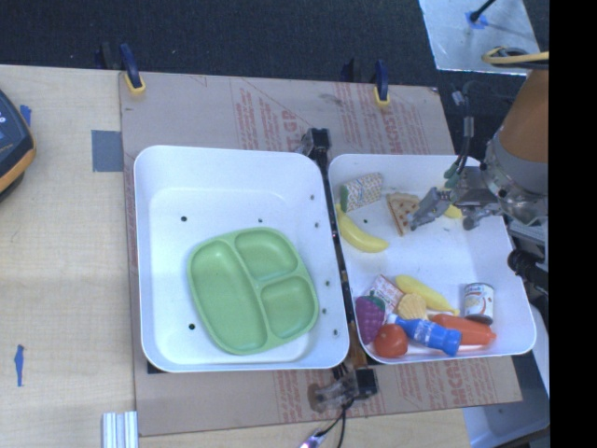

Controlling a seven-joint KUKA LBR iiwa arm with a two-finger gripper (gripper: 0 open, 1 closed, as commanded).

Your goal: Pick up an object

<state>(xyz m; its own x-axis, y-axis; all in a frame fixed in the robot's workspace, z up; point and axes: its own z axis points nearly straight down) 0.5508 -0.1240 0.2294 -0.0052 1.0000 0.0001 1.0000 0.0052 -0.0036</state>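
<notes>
Hand [446,211] hovering low over the upper part of the right bin [522,339], dark fingers splayed apart, so open, nothing between them. Sitting just to its left: a tan cracker-like wedge [402,211], practically touching the nearer fingertip, so probably the closest candidate for a grab. Lying a bit further left and lower: a yellow banana [357,234], long axis running diagonally from upper left down to lower right, curving along the bin's left wall. Resting above that, a corn cob [362,191], long axis roughly left to right. Piling up well below the hand, along the bin's near edge: a purple bunch of grapes [369,317], a red tomato [391,341], a blue bottle [431,333], an orange carrot [471,330], a small can [477,301] and a yellow piece [424,294]. Holding just one thing in the left bin [149,250]: a green divided plate [254,289], three compartments, all bare. Guessing here, but looking like a small shift left and down for the wedge, rather than a reach toward the crowded pile. Both bins sitting side by side on cardboard clamped to the worktop [56,278].
</notes>
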